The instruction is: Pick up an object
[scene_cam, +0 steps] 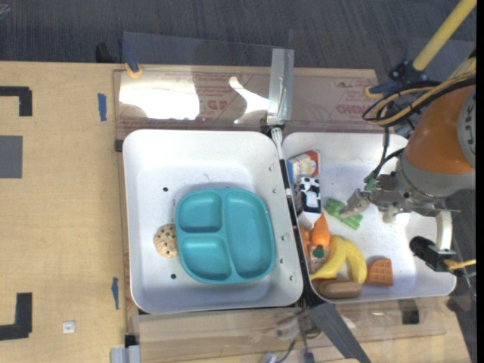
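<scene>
Camera view puts the likely target in the right bin (423, 278): you see a small green piece (344, 212) lying on the white floor near the bin's middle, just beside the gripper (361, 201), which reaches in from the right at the end of the grey arm (431, 180) with its orange band. The tips sit right at the green piece's upper right edge, but you cannot tell from this angle whether the claw is open, closed, or gripping anything; the piece looks to be resting on the floor. Left of it, along the divider wall, you have a cluster: a red-and-white packet (304, 162) at the top, a black-and-white item (308, 195) below it, then a carrot (321, 233), with a banana (344, 259) curving under that. A waffle (380, 271) lies just right of the banana, and a brown piece (342, 289) sits against the near wall below it. In the left bin (151, 165) you see a teal divided tray (224, 234) slightly tilted, with a cookie (165, 240) touching its left edge. Both bins sit on a wooden bench (53, 203) marked with blue tape (101, 106).
</scene>
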`<action>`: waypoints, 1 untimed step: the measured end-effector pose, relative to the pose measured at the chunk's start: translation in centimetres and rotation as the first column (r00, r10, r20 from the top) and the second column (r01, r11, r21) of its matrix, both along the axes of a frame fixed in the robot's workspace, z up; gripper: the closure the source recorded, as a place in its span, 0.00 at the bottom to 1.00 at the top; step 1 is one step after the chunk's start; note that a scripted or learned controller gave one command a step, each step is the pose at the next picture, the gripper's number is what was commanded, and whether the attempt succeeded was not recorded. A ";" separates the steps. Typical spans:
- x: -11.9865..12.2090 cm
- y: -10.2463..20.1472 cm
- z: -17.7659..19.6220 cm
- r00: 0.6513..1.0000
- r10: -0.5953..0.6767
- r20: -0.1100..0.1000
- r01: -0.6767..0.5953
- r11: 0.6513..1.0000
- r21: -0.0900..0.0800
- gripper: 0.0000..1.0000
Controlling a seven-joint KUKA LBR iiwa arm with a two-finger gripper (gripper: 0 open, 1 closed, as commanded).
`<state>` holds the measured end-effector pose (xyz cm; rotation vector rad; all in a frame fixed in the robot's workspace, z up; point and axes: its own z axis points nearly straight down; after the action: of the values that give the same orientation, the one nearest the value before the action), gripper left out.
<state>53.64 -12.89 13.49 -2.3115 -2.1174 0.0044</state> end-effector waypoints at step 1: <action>3.6 2.4 -4.7 0.964 0.267 0.013 -0.267 0.964 -0.011 0.00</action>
<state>57.28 -10.49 8.82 -2.0163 -2.4220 -0.0003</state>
